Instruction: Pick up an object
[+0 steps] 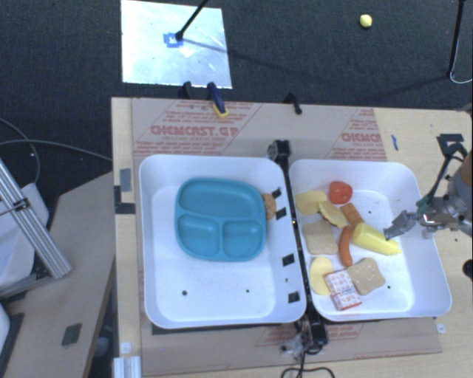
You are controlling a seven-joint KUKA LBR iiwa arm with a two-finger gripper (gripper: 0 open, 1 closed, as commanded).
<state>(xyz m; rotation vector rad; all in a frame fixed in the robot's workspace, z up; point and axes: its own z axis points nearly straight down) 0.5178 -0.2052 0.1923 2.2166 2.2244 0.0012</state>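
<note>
At the near edge of the right bin (425, 291), toward six o'clock, lies a small red-and-white packet (343, 289), touching a tan bread slice (367, 275) at its two o'clock and a pale yellow round piece (321, 272) at its ten o'clock. Farther in, an orange sausage (345, 246) stands lengthwise between a second tan slice (320, 237) at nine o'clock and a yellow wedge-shaped piece (375, 240) at three o'clock. The gripper (400, 224) reaches in from three o'clock, its grey tip just beside the far end of the yellow wedge; whether the fingers are parted or closed cannot be told, and nothing shows clearly between them. Beyond, a smaller orange piece (352, 214) and pale yellow slices (322, 206) lie near the bin's middle, with a red tomato-like ball (340, 192) at twelve o'clock.

In the left bin (214, 299), a teal divided tray (220, 218) sits toward the far half, a small tan piece (270, 204) touching its three o'clock edge. Both bins rest on a cardboard sheet (251, 125) on the desk (85, 221). Farthest off, a small yellow ball (366, 21) lies on the dark floor.
</note>
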